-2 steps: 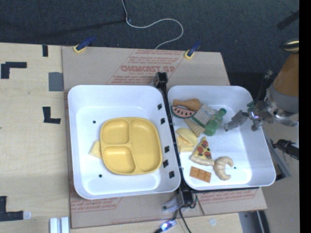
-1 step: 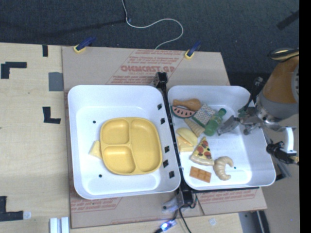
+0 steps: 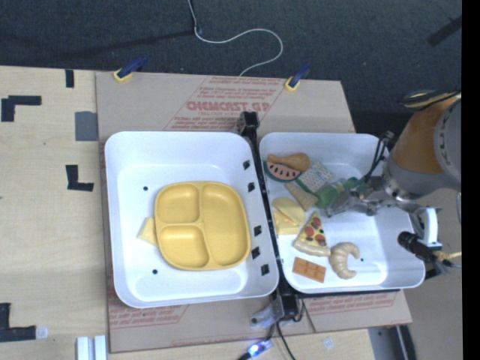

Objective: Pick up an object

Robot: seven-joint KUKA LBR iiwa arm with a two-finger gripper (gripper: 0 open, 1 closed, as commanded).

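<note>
The right bin [image 3: 401, 276] holds several toy foods. There is a watermelon slice [image 3: 283, 172], a brown roll [image 3: 294, 160], a grey waffle piece [image 3: 316, 176], a green piece [image 3: 326, 196], pale cheese wedges [image 3: 288, 213], a pizza slice [image 3: 312, 235], a croissant [image 3: 345, 259] and a brown cracker [image 3: 309, 269]. My gripper [image 3: 341, 199] is low in this bin's middle, right beside the green piece and touching or nearly touching it. The arm comes in from the right over the bin's right wall.
The left bin [image 3: 124, 201] holds a yellow divided plate [image 3: 202, 225] with a pale yellow wedge [image 3: 145, 231] sticking out from under its left side. Both bins rest on a cardboard sheet [image 3: 225, 100]. A white cable [image 3: 240, 40] loops behind it.
</note>
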